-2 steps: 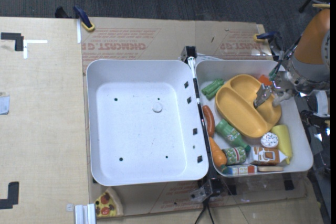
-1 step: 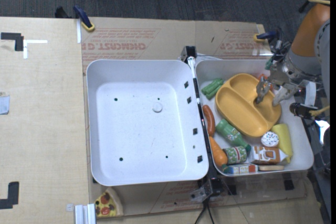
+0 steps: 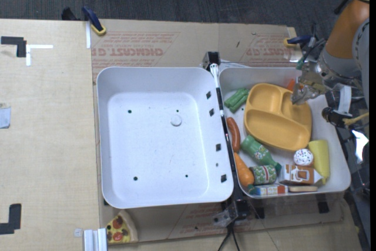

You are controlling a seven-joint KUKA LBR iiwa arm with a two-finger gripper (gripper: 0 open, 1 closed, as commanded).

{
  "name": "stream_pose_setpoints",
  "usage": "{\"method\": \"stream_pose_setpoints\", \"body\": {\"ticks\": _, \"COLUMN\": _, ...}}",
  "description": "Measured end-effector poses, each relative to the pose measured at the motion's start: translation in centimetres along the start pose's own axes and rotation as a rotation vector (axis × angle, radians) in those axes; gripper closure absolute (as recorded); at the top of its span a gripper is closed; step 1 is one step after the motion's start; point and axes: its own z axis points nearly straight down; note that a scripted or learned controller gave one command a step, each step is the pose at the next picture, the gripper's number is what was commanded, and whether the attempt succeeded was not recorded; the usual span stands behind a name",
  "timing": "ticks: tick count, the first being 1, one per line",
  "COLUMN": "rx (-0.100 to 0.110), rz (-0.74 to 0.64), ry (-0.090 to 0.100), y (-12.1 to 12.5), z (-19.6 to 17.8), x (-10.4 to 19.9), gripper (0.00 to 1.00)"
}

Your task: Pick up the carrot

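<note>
The carrot [image 3: 242, 168] is a short orange tapered piece lying near the left wall of the right bin [image 3: 343, 182], towards the front corner. A green can [image 3: 264, 174] lies against its right side. My gripper [image 3: 300, 94] hangs at the far right of the bin, over the right rim of a yellow divided plate [image 3: 276, 117]. It is well away from the carrot, up and to the right. A small orange patch shows just left of the gripper tip; I cannot make out what it is.
Around the carrot lie a red sausage [image 3: 234, 133], a green bottle [image 3: 257, 150], a small box [image 3: 270, 189] and a carton [image 3: 302, 174]. A green pod [image 3: 236, 99] lies at the back. The left bin [image 3: 106, 126] holds a small disc [image 3: 176, 121].
</note>
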Motion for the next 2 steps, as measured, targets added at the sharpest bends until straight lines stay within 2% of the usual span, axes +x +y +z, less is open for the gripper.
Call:
{"method": "stream_pose_setpoints", "body": {"ticks": 1, "rx": 0.006, "rz": -0.001, "ry": 0.008, "y": -0.1, "z": 0.0, "x": 0.4, "gripper": 0.0}}
{"method": "stream_pose_setpoints", "body": {"ticks": 2, "rx": -0.006, "rz": -0.221, "ry": -0.003, "y": 0.2, "z": 0.3, "x": 1.8, "gripper": 0.0}}
